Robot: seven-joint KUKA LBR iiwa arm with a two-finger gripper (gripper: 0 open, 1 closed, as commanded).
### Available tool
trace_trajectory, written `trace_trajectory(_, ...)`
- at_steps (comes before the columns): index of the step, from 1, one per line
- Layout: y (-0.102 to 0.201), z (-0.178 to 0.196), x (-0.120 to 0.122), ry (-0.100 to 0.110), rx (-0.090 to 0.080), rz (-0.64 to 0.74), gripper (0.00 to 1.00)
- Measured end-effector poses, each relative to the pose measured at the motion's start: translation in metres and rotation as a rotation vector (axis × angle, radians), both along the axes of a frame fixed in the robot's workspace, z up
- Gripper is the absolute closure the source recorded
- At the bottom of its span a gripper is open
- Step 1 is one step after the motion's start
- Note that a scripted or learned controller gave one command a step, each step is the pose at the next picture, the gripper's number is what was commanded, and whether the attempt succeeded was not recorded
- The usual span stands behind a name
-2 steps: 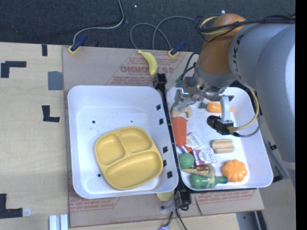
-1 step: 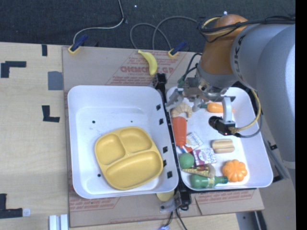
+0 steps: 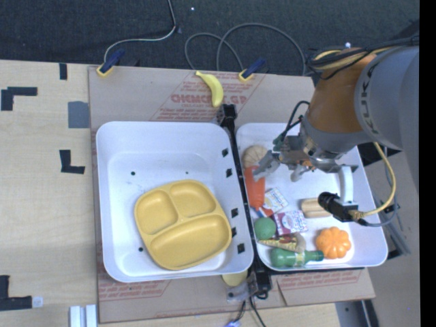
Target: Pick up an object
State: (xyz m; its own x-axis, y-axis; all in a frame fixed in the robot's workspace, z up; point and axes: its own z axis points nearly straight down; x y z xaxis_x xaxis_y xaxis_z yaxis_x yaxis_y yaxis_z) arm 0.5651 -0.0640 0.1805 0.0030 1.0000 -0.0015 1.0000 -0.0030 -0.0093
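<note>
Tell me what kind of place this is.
Most likely a robotics lab bench for grasping trials: a robot arm reaches over two white bins, toy food such as an orange pumpkin fills one, and cables trail behind.

1. Bright, even light from overhead; the white bins [image 3: 109, 182] look nearly washed out.
2. Soft shadows beneath the yellow tray [image 3: 182, 223].
3. The picture is slightly soft and low in resolution; small items perhaps blur together.
</note>
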Motion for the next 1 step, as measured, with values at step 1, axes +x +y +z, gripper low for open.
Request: trace_trajectory(1, -0.0606, -0.0801, 0.0272, -0.009, -0.006, -0.003, 0.00)
